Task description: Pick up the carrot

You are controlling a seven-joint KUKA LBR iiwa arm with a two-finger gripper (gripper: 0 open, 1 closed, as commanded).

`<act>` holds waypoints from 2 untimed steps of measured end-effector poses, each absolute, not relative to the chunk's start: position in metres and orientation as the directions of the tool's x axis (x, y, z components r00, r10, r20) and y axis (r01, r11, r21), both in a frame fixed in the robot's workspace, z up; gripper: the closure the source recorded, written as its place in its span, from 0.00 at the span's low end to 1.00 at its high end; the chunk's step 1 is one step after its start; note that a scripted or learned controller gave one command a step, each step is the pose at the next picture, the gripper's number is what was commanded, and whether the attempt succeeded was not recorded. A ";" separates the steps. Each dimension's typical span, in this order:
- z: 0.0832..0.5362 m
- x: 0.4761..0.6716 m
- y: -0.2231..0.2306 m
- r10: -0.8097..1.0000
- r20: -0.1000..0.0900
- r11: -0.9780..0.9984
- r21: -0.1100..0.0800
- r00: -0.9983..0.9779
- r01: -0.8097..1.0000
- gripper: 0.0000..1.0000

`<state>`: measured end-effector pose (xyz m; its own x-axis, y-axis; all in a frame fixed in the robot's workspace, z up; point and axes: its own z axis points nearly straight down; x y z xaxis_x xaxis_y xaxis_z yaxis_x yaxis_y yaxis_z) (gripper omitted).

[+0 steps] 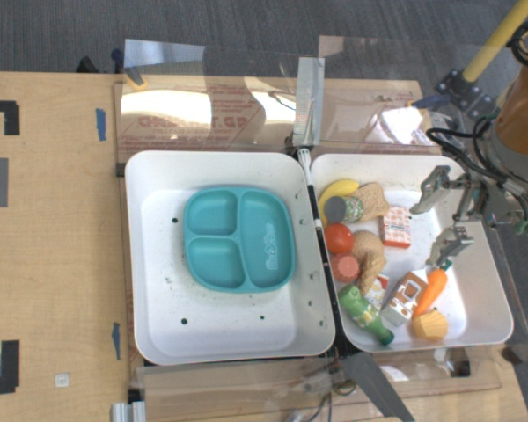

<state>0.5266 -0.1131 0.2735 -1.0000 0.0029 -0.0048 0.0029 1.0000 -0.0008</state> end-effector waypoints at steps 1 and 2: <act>0.226 0.515 -0.179 0.128 0.002 0.992 0.000 -0.992 0.128 0.00; 0.097 0.506 -0.179 0.107 -0.009 0.994 -0.001 -0.994 0.107 0.00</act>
<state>0.5063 -0.1791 0.0973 -0.9942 0.1074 -0.0090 0.1075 0.9942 -0.0014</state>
